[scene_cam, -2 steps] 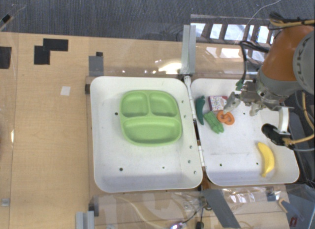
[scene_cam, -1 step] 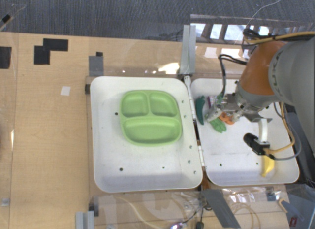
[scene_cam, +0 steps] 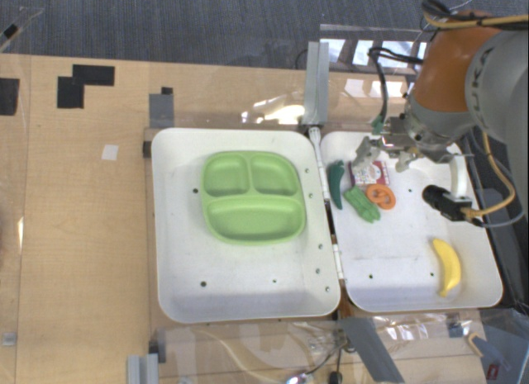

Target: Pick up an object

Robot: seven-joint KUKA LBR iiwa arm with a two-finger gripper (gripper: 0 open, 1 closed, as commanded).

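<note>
The gripper (scene_cam: pixel 376 156) hung over the right bin (scene_cam: pixel 413 279), its jaws parted around a small packet (scene_cam: pixel 364 174); crowding green toys (scene_cam: pixel 361 204) just below risked a fouled, slipping grasp.

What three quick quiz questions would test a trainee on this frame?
1. True or false: the green tray lies in the left bin.
2. Which thing lies nearest the right bin's front edge? A) banana B) orange disc C) green pepper
3. Fill in: the gripper hovers over the ___ bin, by the pink packet.

Key: 1 true; 2 A; 3 right.
</note>
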